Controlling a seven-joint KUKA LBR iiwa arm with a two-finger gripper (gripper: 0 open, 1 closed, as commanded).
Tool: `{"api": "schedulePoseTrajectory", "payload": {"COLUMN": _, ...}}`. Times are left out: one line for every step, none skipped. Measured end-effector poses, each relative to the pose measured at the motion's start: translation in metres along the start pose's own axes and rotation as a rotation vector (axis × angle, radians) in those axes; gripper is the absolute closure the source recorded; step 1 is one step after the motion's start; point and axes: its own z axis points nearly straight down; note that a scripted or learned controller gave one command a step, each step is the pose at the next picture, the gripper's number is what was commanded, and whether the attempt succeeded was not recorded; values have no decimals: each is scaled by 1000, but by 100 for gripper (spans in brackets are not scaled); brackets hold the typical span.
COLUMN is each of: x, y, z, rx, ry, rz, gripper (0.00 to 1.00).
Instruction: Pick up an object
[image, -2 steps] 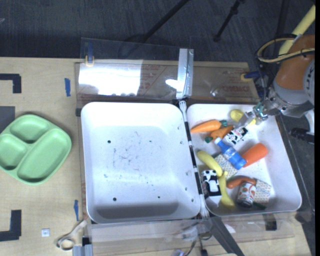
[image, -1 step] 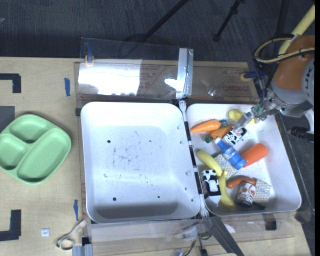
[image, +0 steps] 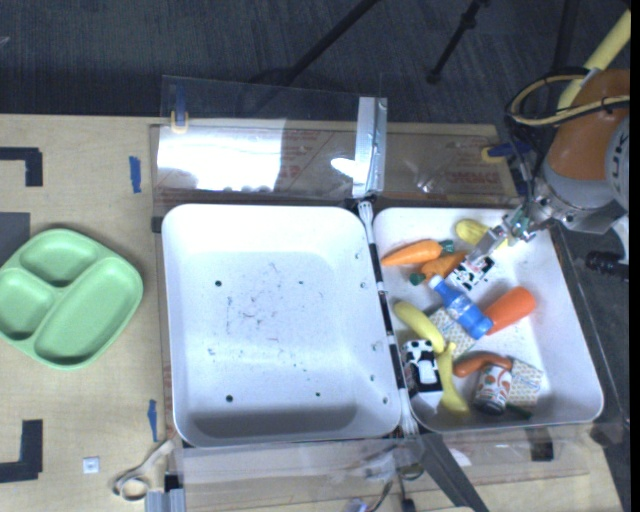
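- The claw (image: 517, 226) hangs over the far right corner of the right bin (image: 575, 330); its fingers are too small and blurred here to judge their spread, so I cannot tell whether it is wide or narrow. Nothing is seen between them.
- The pickable objects all lie in the right bin, below and to the left of the claw. Nearest, just beside it, is a small yellow rounded piece (image: 468, 232) and a black-and-white patterned item (image: 478, 272).
- Further left of the claw lies a carrot (image: 411, 252), tapered, matte orange with a green tip. Below the claw sit a blue-capped bottle (image: 462, 306) and a smooth orange cylinder-like piece (image: 510, 308).
- Well below lie a curved yellow banana (image: 420, 324), a printed can (image: 492, 388) and a crinkled wrapper (image: 524, 380).
- Judgement: the pile is crowded and objects touch. The step is best served by choosing an item with open flanks, such as the orange piece, descending straight over its middle, and closing across its narrow width.
- Smooth, rounded plastic shapes may roll or slip; a centred grip matters.
- The left bin (image: 190, 300), well left of the claw, is white and scuffed. A green divided plate (image: 30, 300) rests on the table (image: 80, 180).
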Motion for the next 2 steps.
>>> {"api": "schedulePoseTrajectory", "payload": {"x": -7, "y": -2, "z": 0, "rx": -2, "ry": 18, "rz": -29, "gripper": 0}}
{"api": "schedulePoseTrajectory", "payload": {"x": -11, "y": -3, "z": 1, "rx": -1, "ry": 22, "rz": -101, "gripper": 0}}
